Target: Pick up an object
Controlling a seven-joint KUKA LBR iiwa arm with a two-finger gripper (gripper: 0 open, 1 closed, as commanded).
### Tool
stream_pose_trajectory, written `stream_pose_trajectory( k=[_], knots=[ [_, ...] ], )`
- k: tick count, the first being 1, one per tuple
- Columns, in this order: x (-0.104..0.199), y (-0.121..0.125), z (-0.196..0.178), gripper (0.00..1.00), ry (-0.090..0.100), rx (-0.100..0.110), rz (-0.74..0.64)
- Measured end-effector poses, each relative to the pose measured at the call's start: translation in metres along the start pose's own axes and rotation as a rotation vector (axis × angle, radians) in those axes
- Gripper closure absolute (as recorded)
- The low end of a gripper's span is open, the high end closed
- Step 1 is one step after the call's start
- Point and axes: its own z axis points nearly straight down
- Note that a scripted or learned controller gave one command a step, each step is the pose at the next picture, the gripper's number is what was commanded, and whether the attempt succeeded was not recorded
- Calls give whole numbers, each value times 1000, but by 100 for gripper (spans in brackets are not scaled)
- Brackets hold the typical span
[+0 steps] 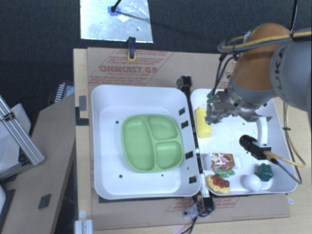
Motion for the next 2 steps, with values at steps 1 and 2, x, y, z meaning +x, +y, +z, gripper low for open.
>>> stream_pose_trajectory(
  k=[1,2],
  knots=[
    [51,24,10,100,0,0,1],
    [98,30,16,100,-1,1,2]
  ],
)
